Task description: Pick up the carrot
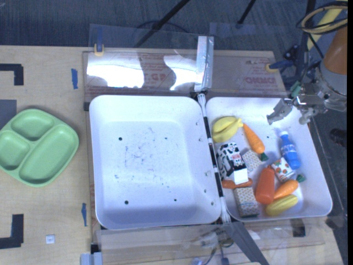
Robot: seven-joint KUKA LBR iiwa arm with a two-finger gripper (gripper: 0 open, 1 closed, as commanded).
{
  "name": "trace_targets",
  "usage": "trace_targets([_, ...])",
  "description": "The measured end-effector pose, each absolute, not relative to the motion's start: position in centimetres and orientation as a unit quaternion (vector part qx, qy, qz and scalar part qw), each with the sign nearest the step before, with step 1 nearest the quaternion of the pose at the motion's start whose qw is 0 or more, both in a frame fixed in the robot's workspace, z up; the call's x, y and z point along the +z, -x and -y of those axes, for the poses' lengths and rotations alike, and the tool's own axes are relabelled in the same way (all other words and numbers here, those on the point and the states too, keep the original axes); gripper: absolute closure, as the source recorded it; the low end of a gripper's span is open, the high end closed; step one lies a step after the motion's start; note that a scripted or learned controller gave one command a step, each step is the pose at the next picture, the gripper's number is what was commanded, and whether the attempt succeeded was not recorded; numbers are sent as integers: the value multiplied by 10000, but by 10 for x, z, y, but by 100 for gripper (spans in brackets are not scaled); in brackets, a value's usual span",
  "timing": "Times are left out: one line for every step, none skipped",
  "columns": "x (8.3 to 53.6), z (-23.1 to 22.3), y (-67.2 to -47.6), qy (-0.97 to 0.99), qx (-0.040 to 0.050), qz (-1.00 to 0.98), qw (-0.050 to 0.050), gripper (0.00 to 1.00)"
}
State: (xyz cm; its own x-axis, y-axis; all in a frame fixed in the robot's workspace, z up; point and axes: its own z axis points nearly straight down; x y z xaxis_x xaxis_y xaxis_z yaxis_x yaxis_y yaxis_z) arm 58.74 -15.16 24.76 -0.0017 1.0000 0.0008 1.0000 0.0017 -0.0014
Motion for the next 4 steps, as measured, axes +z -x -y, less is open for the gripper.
trace_targets([127, 159, -625, 7252, 3, 6886, 6, 0])
trace_targets([86, 145, -614, 6521, -12, 7581, -10, 0])
trace_targets([97, 146, -615, 6532, -27, 7572, -35, 100])
trace_targets([184, 109, -654, 5389, -10, 8423, -23, 100])
